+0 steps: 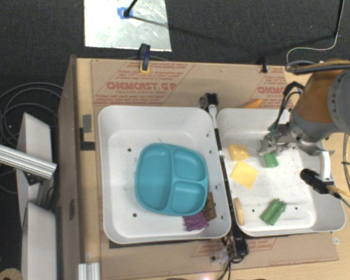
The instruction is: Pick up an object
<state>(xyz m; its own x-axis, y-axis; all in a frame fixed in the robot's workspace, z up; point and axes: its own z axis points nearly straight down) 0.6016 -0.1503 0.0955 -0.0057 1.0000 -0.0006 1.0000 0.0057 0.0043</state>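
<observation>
Single fixed camera above the bench, looking down at a slant, both bins in frame

Bench: brown board surface, printed red lettering along far edge.
Left bin: white, shallow, resting directly on bench.
Right bin: white, shallow, resting on bench, just beside left bin.
Divider: dark strip running between the bins.
Clamp: blue and yellow, at far bench edge.
</observation>
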